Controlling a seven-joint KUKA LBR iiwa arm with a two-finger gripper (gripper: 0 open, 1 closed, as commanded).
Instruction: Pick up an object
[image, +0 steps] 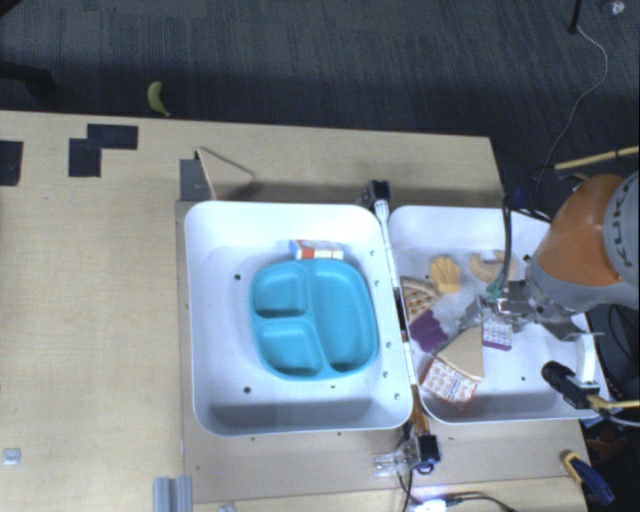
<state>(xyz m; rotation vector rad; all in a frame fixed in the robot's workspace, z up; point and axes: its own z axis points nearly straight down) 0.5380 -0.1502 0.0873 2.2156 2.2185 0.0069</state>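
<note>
Arm low over the cluttered right bin

Left bin (215, 330) holds a blue divided plate (312, 318); the right bin (520, 395) has the pile: waffle (418, 297), purple piece (428, 328), tan wedge (464, 350). Gripper (497, 303) sits among them; whether it has closed on anything, I cannot tell. Best to settle on one separate piece before lifting

I can read no text, brand or number anywhere here. The small red-white-and-blue printed box (317, 250) behind my left bin's blue plastic divided plate (312, 318) is too blurred to make out, and so is the red-and-white patterned packet (448, 381) in my right bin
</note>
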